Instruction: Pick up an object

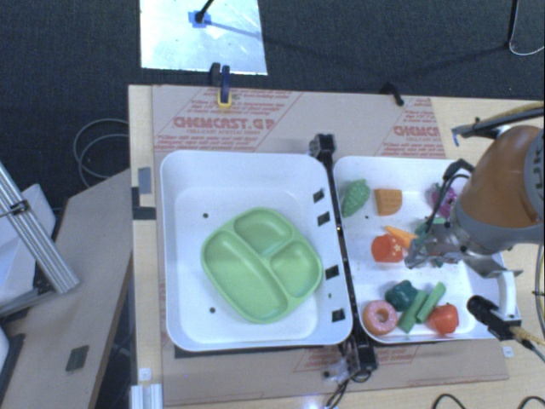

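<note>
My gripper (423,251) hangs low over the middle of the right bin (358,175), at the end of the grey and orange arm coming in from the right. Just left of it lie a red tomato (386,248) and a small orange carrot (398,233), which reaches close to the gripper's tip. I see nothing held in the gripper. Below the gripper sit a dark green broccoli (401,295) and a green stalk (423,307). A purple item (442,198) is partly hidden behind the arm.
The right bin also holds a leafy green piece (355,197), an orange block (388,201), a pink donut (380,316) and a red fruit (444,317). In the left bin (183,228) lies a green divided plate (261,265). A black divider (334,228) separates the bins.
</note>
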Motion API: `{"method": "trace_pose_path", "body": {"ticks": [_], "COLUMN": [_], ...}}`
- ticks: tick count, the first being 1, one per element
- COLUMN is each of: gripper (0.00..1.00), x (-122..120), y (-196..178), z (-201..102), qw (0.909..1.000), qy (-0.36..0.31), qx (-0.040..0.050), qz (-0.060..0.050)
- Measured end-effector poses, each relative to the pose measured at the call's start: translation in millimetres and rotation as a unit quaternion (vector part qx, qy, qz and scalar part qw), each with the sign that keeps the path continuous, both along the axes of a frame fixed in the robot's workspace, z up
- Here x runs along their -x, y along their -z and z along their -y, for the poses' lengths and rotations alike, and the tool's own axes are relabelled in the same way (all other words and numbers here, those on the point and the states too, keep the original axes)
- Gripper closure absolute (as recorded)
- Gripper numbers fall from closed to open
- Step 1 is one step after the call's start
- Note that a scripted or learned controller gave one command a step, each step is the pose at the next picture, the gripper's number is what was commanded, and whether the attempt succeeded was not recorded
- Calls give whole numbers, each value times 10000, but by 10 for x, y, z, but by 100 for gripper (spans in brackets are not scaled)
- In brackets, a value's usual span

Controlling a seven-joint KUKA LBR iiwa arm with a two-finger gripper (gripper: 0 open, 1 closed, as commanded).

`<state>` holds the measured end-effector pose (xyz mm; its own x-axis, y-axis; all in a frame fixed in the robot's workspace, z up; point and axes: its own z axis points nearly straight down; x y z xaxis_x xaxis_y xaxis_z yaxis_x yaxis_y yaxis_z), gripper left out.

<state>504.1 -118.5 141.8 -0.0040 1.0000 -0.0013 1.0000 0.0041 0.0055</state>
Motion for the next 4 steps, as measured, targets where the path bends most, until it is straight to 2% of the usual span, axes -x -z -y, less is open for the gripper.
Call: {"method": "trace_pose_path", "body": {"ticks": [1,2,3,4], "gripper": [100,100,100,100], "x": [-86,-101,-439,-857], "y": [-520,-845,-738,-826], "z": [82,85,-313,-650], "qw": [10000,10000,10000,10000], "qy": [0,-2,-26,-24], "qx": [5,0,-11,-13], "qz": [9,-2,-9,0]}}
